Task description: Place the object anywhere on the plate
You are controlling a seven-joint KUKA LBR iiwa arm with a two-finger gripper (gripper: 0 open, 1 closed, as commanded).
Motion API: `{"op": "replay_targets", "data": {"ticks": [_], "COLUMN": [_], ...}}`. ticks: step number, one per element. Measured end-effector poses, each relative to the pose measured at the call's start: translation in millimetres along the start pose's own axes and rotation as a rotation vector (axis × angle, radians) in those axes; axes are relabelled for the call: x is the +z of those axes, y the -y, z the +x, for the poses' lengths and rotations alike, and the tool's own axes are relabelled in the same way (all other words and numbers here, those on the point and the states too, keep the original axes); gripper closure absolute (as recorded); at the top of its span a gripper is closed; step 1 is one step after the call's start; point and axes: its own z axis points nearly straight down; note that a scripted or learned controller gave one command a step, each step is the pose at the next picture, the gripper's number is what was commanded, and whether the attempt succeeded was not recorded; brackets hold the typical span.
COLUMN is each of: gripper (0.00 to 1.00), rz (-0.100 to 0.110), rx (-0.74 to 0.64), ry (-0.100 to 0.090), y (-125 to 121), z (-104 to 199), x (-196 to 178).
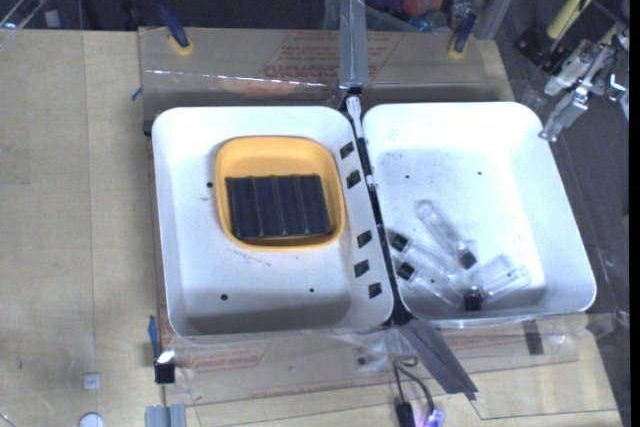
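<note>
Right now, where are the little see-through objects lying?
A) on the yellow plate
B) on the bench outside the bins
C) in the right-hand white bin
C: the clear objects lie in the right bin, while the yellow plate sits in the left bin.

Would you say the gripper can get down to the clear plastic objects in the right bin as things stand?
Probably yes: the clear plastic objects lie uncovered in the right bin, with the gripper near its far right corner.

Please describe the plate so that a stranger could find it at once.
Look at the left white bin of the two. In its middle lies the plate, yellow-orange with rounded corners. It carries a dark ribbed slab, unlike the clear items in the right bin.
</note>
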Motion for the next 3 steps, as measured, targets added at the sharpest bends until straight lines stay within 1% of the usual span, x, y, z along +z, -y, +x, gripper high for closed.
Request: {"op": "replay_targets", "data": {"ticks": [1,2,3], "gripper": [0.0,0.0,0.0], "rz": [-0.001,-0.001,-0.002], "rx": [-0.228,-0.244,-0.249], "ry": [0.0,-0.002,0.0], "y": [2,1,1], "z": [3,-1,-1], "x": [-5,13,11]}}
